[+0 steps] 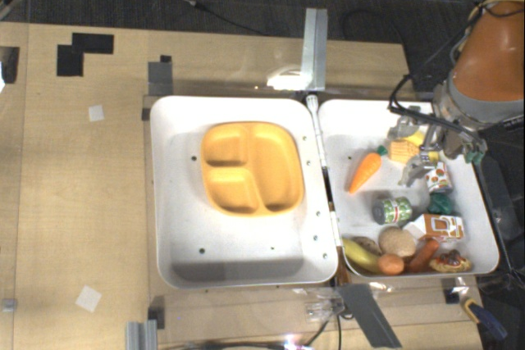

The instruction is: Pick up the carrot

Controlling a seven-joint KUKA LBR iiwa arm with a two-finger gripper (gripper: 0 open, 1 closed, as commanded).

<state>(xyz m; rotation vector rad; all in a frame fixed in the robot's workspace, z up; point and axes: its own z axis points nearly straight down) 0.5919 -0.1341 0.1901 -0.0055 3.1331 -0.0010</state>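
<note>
One target, the carrot (365, 170), lies in the right bin (489, 235), at nine o'clock from my gripper (417, 160). Jaws: state indeterminate. I approach across the carrot's thick midsection.

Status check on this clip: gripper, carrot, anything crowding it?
Gripper low in right bin, right of carrot, nothing seen held. Carrot lying free on bin floor, tilted, untouched. Green can just below it; corn close to its upper right.

Glossy white bins (238, 270), matt wooden bench (74, 201)
</note>
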